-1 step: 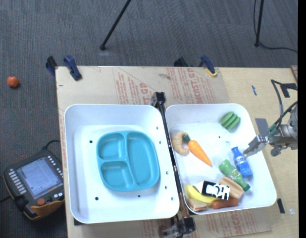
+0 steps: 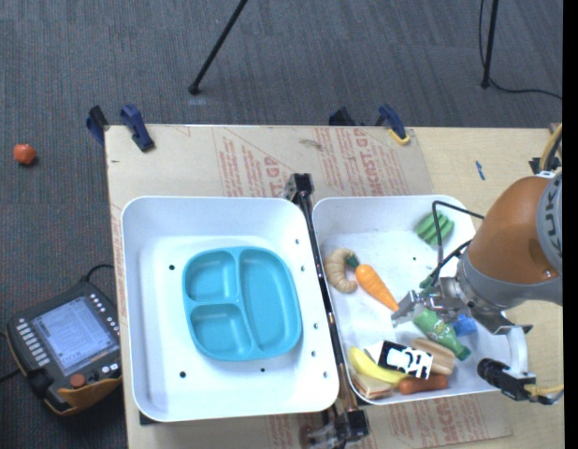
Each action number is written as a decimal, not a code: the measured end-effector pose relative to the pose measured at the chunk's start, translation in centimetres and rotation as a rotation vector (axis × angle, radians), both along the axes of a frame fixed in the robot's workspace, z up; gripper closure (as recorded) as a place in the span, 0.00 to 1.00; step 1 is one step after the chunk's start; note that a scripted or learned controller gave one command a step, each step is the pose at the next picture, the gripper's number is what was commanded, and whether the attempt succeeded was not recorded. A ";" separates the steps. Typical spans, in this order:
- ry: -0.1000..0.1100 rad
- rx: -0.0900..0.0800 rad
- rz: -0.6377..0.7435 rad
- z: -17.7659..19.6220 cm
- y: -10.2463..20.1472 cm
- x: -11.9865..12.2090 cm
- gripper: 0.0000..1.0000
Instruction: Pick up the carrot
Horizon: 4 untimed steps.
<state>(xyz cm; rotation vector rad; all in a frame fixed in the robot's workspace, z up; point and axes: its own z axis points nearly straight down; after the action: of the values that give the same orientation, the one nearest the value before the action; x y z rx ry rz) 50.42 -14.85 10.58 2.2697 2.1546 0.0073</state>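
The gripper hangs low in the right bin, its opening impossible to judge from above, just beside the orange carrot, which lies free on the bin floor next to a pale curled pastry. A green bottle crowds underneath, so a closing grasp could catch it or nudge the carrot away. The arm reaches in from the right, wrist bent downward.

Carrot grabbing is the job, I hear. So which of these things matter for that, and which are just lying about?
For the job:
carrot, in the right bin
end effector, just right of the carrot

Lying about:
blue tray in the left bin
green bottle
banana
hot dog
beige curved toy
green piece
orange ball on the floor
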 end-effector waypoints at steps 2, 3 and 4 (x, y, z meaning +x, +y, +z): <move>0.018 0.010 -0.083 -0.9 6.3 4.9 1.00; 0.013 0.009 -0.483 8.2 8.2 9.3 1.00; 0.017 0.010 -0.524 -1.9 6.2 3.7 1.00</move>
<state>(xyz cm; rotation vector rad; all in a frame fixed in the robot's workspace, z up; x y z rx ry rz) 54.16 -8.67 8.65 2.7661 1.5012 -0.0068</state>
